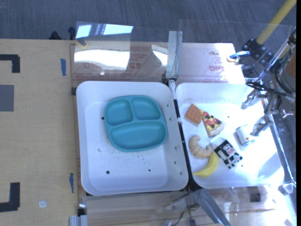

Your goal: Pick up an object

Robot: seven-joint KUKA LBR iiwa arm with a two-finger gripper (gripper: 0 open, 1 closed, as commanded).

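Note:
The right bin (221, 91) holds several toy foods: an orange waffle square (193, 115), a pizza slice (212, 124), a tan croissant (200, 147), a yellow banana (209, 165), a black-and-white block (228, 154) and a small white-grey piece (242, 134). My gripper (252, 115) hangs over the bin's right side, reaching in from the right. Its two fingers (248, 100) stand spread apart, open, with nothing between them. The white-grey piece lies just left of the lower finger, apart from the other toys.
A teal divided plate (135, 123) lies in the left bin (94, 173). A raised divider (178, 126) separates the two bins. Clear plastic walls stand behind both bins. A yellow pole (277, 15) and cabling rise at the upper right.

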